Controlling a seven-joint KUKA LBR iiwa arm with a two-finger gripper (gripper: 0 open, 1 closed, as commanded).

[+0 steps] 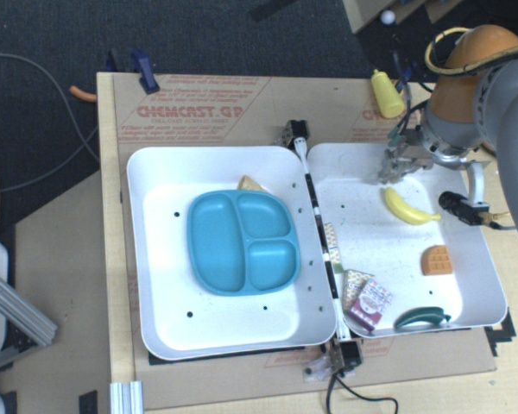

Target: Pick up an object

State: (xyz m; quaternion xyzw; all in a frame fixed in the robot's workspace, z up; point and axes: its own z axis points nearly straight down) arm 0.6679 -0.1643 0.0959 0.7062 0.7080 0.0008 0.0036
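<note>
Yellow marks the likeliest target: a banana lying in the right bin, toward that bin's 12 o'clock end. The gripper hangs just beyond it at about 11 o'clock from the fruit, near the bin's far rim, with nothing visible between its fingers; how wide they stand cannot be told from this angle. The grey arm with its orange band comes in from 2 o'clock. In the same bin, an orange-brown waffle-like piece sits at 4 o'clock from the banana, a green ring-shaped item lies near the 6 o'clock rim, and a pink-and-white packet lies at 7 o'clock beside the dividing wall. The left bin carries a blue divided plate at its middle, with a small tan wedge peeking out at the plate's 12 o'clock edge.
</note>
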